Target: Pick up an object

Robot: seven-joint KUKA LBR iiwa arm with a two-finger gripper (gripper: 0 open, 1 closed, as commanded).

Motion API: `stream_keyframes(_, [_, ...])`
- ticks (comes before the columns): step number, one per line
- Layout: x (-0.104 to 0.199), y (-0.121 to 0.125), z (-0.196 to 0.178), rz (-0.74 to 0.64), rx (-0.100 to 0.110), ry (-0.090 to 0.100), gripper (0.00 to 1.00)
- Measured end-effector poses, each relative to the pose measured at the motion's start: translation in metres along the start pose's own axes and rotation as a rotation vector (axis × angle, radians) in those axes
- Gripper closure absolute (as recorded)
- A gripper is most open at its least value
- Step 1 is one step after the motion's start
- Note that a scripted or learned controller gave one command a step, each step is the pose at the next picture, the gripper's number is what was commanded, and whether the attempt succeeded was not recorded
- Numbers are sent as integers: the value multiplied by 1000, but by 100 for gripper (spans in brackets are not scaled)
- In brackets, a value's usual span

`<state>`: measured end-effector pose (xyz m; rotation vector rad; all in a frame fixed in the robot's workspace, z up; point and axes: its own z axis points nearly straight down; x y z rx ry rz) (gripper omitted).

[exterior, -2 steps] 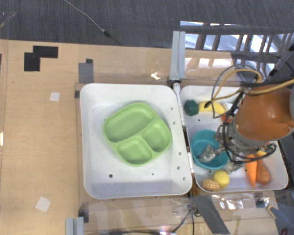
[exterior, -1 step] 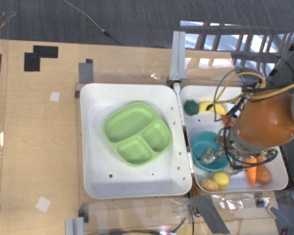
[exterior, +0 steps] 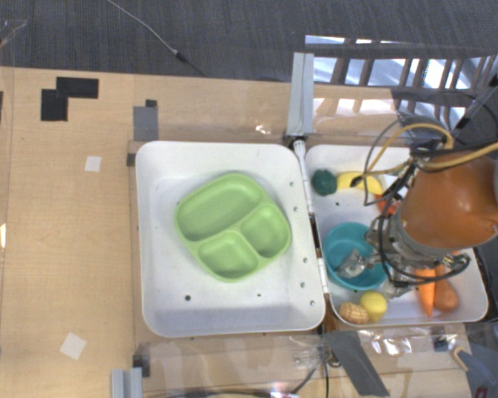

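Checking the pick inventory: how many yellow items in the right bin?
2 clearly: a yellow item at the back beside the dark green ball, and a yellow ball at the front. The arm may hide more.

On your left, the shallow white plastic bin [exterior: 162,305] holds a light green plastic plate with three compartments [exterior: 232,226], lying flat near its middle, turned at a slant. The bin sits on the pale wooden bench top [exterior: 58,247]. At the bench's far left are stepped black tape marks [exterior: 69,96]. A grey metal bracket [exterior: 145,123] stands just beyond the bin's far left corner. A thin dark cable [exterior: 133,19] trails across the dark grey floor [exterior: 232,48] beyond the bench.
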<state>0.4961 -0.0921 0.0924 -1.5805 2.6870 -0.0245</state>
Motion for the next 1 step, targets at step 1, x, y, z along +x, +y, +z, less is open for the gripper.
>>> stream_keyframes(1, [-1, 1, 0, -1, 1, 2, 0])
